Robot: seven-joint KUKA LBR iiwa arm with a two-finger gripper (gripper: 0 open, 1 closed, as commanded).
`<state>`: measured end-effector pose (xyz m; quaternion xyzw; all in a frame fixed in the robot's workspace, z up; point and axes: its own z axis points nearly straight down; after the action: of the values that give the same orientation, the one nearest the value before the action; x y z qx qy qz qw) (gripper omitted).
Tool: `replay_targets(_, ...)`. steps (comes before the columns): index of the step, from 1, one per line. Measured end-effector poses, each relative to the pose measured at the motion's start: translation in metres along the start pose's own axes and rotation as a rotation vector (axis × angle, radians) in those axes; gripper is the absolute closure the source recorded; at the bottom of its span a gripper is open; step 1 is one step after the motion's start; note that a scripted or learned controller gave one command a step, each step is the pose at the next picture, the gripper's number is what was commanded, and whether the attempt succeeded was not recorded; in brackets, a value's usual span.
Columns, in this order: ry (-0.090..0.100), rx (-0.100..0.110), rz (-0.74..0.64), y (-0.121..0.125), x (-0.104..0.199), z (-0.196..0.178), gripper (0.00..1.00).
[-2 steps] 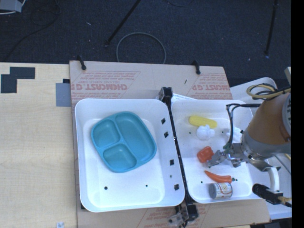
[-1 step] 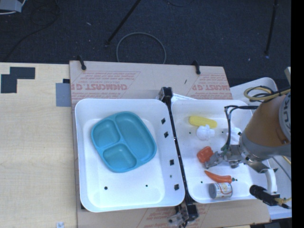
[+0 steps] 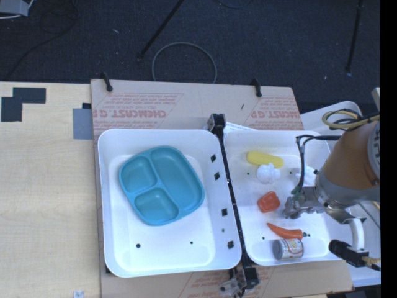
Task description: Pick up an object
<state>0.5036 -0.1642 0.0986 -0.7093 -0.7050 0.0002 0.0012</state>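
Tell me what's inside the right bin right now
The right bin holds a yellow piece, a white lump, a red block, an orange carrot-like piece and a small can. The arm covers the bin's right side.

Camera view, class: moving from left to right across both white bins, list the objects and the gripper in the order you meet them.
Blue divided plate → yellow banana-like toy → gripper. The small items in the right bin overlap in left-right position, so they are omitted.
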Motion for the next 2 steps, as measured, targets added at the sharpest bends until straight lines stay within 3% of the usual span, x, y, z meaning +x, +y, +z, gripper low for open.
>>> replay_targets(2,-0.002,-0.004,-0.007,-0.006,0.004,-0.102,1.0)
